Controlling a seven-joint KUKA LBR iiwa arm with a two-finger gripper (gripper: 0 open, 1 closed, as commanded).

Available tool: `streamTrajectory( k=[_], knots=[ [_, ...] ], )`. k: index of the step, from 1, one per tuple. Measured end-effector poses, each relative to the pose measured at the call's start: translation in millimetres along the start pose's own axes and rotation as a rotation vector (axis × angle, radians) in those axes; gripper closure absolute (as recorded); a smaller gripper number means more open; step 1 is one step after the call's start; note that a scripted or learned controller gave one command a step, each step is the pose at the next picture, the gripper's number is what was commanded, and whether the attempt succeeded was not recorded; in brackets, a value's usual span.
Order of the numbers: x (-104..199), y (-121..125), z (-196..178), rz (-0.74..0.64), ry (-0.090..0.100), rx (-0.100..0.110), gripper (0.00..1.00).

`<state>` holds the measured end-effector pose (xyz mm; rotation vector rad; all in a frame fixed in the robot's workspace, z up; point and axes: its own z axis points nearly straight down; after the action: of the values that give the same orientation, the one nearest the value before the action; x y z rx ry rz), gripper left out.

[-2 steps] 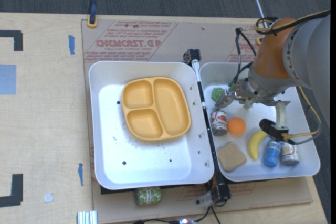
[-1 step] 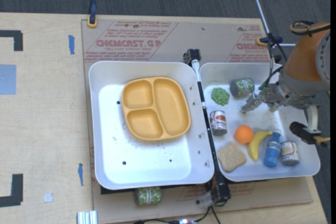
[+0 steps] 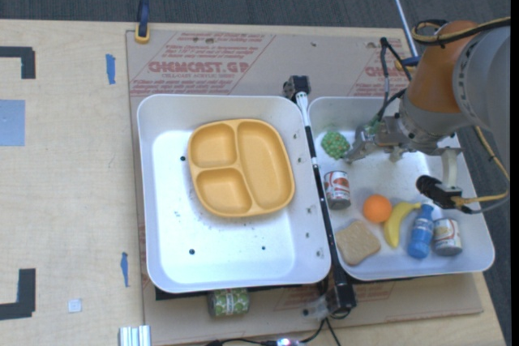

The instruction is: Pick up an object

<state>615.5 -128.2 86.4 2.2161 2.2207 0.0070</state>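
Here the claw (image 3: 365,143) hangs over the right bin (image 3: 478,255) beside the green object (image 3: 334,144); its state I cannot tell.

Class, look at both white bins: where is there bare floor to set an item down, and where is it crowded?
Left bin: bare floor in front of the yellow divided plate and along its left wall. Right bin: crowded along the front, where toast, orange, banana, blue bottle and can cluster; the gripper hangs beside the green item.
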Motion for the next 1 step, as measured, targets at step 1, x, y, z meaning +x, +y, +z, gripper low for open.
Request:
streamTrajectory(
  k=[1],
  knots=[
    [7.8,-35.7,-0.6,0.002,0.0,0.003,0.0]
  ],
)
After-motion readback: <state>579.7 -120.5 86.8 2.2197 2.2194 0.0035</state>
